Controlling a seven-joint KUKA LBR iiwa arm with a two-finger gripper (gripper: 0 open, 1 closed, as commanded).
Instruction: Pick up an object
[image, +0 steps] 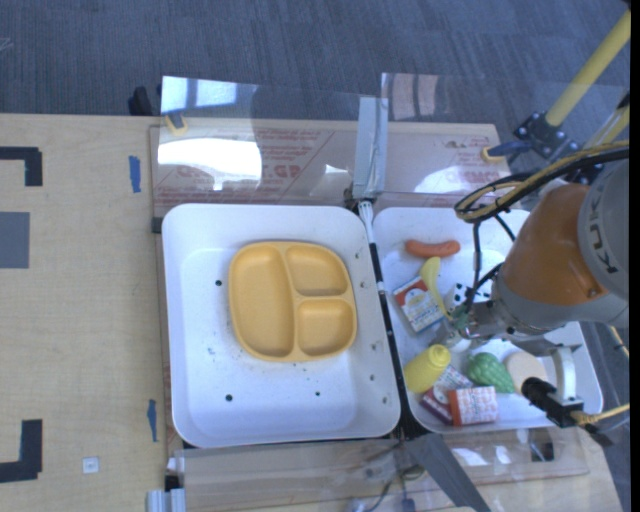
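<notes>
Partly arm-hidden: green object (490, 370) beside yellow bottle (427, 367).

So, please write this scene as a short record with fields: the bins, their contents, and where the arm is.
left bin: holds a yellow divided plate
right bin: holds a sausage, a banana, a yellow bottle, a green toy, a red can, a small packet
arm: above the right bin
claw: fingers cannot be told
</notes>
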